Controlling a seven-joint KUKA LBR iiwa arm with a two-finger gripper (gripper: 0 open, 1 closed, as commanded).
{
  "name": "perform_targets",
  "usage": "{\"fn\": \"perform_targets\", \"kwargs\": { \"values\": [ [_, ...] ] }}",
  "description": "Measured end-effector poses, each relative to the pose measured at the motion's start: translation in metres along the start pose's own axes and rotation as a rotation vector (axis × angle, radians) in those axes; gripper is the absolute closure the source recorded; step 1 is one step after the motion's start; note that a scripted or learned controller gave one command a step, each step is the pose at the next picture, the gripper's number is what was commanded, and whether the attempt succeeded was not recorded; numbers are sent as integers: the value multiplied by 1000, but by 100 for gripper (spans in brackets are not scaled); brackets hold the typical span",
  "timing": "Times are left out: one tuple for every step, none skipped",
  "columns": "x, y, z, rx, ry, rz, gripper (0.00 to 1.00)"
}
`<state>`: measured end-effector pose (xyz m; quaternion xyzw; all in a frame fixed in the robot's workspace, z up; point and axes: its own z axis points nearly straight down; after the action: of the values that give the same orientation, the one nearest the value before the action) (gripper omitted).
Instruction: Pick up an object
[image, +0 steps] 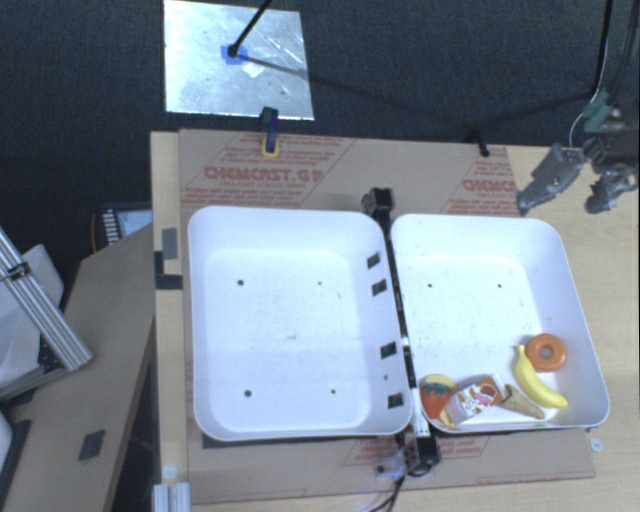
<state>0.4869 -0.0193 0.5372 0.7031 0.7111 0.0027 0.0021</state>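
Dark carpet floor (420, 60) surrounds the bench, silver sheet (238, 58) beyond.

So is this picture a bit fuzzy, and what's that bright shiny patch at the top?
Camera view: the shiny patch is a metal sheet catching glare. Both white bins are evenly lit, with soft shadows along their walls. The whole frame is slightly soft; the gripper at the upper right looks blurred, and the banana and orange ring lack fine detail.

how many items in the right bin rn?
4, all bunched at the near edge of the right bin: orange ring, banana, small packet, red-orange round fruit by the divider. A smaller piece may hide beside the packet.
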Motion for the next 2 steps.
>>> {"fn": "perform_targets", "kwargs": {
  "values": [
    [71,0,2,4,1,-1,0],
    [129,1,2,4,1,1,0]
  ]
}}
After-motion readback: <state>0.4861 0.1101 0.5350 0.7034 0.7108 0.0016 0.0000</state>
